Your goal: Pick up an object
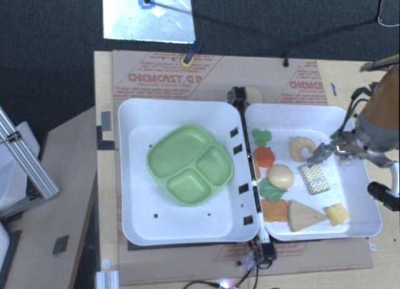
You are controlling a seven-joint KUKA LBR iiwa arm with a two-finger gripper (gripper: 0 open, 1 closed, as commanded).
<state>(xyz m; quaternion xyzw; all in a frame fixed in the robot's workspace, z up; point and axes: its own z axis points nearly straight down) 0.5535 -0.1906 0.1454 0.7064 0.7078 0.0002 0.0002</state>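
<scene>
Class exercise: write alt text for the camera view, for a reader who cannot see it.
The gripper hangs low in the right bin, beside a patterned packet and a beige ring, among other toy foods. The left bin holds a green divided plate.

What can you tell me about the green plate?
The green plate is pale green and looks like smooth plastic. It has rounded corners and three dips: one big, two smaller. It lies flat, turned at a slant, in the middle of the left white bin. It sits alone, with no food on it.
</scene>
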